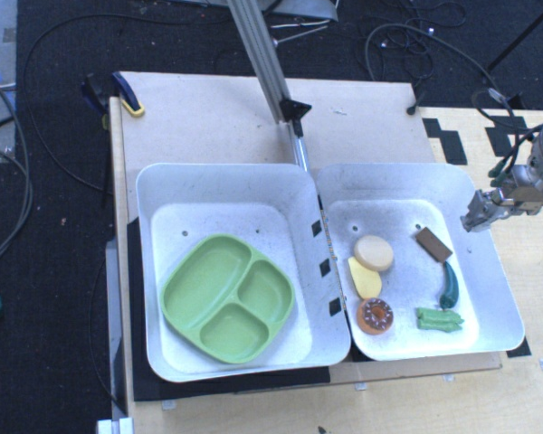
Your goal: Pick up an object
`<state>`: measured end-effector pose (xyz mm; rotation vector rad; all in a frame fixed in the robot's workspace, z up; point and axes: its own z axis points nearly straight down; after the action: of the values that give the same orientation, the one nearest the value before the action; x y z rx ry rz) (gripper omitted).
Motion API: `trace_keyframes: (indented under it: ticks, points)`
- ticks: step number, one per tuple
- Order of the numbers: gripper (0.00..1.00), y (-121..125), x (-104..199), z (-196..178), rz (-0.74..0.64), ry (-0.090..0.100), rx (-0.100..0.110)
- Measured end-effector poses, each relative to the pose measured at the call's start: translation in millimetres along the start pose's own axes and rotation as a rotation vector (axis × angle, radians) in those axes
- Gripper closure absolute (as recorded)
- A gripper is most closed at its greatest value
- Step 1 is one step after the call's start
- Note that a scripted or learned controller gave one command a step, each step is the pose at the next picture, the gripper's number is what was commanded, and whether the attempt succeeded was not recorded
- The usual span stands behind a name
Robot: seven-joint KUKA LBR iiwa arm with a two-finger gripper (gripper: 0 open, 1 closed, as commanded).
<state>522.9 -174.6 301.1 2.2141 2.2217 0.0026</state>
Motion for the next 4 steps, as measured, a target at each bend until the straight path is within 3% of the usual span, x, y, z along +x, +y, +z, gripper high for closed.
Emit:
trace_keyframes:
  ticks: [1,3,4]
  points:
    - [1.0,0.4,53.7,7.6,-0.004,0.003,0.006]
    - [1.0,30.9,162.6,46.5,-0.004,0.003,0.007]
    - [1.0,43.0,216.2,43.2,-0.005,0.003,0.003]
